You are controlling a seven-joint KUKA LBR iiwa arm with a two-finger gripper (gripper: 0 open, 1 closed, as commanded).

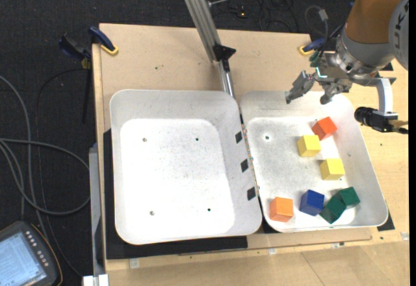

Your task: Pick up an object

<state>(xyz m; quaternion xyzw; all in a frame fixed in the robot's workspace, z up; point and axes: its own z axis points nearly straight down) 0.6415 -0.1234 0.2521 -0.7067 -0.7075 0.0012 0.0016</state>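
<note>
Single fixed overhead camera, slanted down over both bins.

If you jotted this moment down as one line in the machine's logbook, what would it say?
stage: approach | gripper: jaws open, nothing held, above right bin far edge | nearest: red-orange block | left bin: untouched

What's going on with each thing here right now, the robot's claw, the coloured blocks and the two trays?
End effector: open, holding nothing, above the right bin's far edge.
Red-orange block: lying loose, tilted.
Upper yellow block: lying loose.
Lower yellow block: lying loose.
Orange block: lying loose.
Blue block: lying loose.
Two green blocks: touching each other.
Right bin: holds all the blocks.
Left bin: speckled.
</note>
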